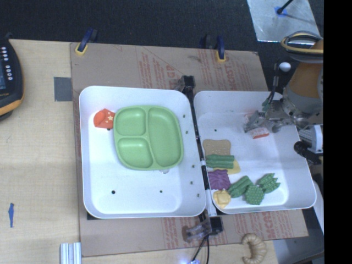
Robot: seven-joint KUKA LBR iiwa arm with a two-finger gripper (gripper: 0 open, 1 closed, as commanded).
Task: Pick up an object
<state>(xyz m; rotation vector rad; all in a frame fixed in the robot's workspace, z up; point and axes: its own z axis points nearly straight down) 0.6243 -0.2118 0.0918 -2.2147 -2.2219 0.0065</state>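
Control pendant (8, 76): black and orange unit at the far left edge of the bench; we see rows of buttons, but any lettering is too small to read.
Cardboard sheet (137, 65): lies under both bins, held by a yellow clamp (83, 42) and a blue clamp (220, 47) on its far edge. We see faint reddish print on it, not legible.
Left bin (99, 191): white and shallow.
Red piece (103, 118): lies in the left bin, touching the left edge of the green plate.
Green plate (148, 137): three compartments, near the middle of the left bin.
Right bin (297, 191): white, just beside the left bin.
Toy food cluster: brown bread slice (216, 147), green bean pod (220, 161), purple piece (219, 178), yellow piece (221, 198), three green vegetable pieces (254, 188). All lie in the lower half of the right bin, well apart from the gripper.
Small red object (260, 136): lies on the floor of the right bin, just below the gripper; we cannot tell whether they touch.
Gripper (264, 121): low over the upper part of the right bin. Whether it is released or clenched we cannot tell; nothing shows between its tips.
Arm (302, 81): grey with an orange band, at the right.
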